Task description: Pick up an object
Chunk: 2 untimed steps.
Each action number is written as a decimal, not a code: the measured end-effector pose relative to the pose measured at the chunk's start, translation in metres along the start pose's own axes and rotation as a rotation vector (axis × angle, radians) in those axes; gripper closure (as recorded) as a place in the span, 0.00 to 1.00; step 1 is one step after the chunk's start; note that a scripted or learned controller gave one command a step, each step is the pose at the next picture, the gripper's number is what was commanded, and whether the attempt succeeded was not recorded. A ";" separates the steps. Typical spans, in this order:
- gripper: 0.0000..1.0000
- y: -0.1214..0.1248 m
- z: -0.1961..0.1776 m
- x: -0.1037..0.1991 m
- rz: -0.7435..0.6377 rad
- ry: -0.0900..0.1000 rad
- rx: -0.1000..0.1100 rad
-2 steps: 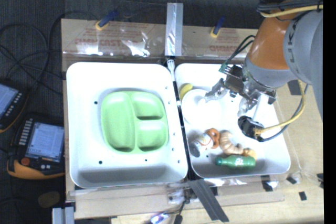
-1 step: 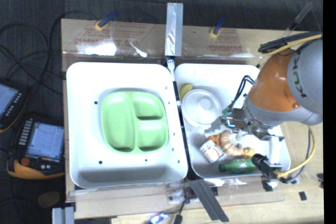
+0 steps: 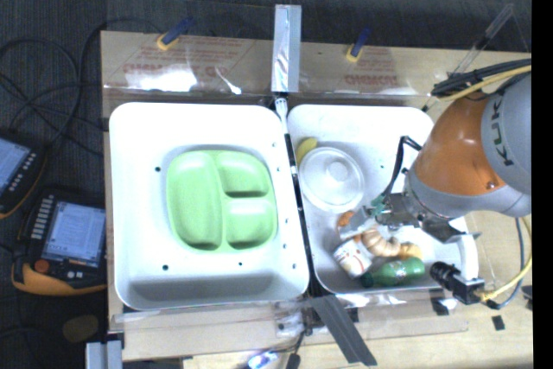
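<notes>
The green bottle lies on its side near the right bin's front edge, long axis left-right. The gripper hovers just above it; its state cannot be told.

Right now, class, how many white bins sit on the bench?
2. The left bin holds a green divided tray; the right bin holds the small objects, partly covered by the arm.

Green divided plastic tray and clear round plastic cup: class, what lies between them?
In the camera view, between the green divided plastic tray and the clear round plastic cup run the two white bins' adjoining walls.
</notes>
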State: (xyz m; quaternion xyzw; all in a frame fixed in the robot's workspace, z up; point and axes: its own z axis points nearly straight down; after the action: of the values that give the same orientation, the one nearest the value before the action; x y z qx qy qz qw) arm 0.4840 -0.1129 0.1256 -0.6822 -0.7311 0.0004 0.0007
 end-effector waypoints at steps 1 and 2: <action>0.00 0.003 0.036 0.011 -0.258 -0.005 -0.009; 1.00 0.005 0.026 0.012 -0.257 -0.004 -0.015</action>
State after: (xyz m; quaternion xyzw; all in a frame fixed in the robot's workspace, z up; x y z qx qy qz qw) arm 0.4884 -0.1004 0.0998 -0.5829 -0.8125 -0.0036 -0.0057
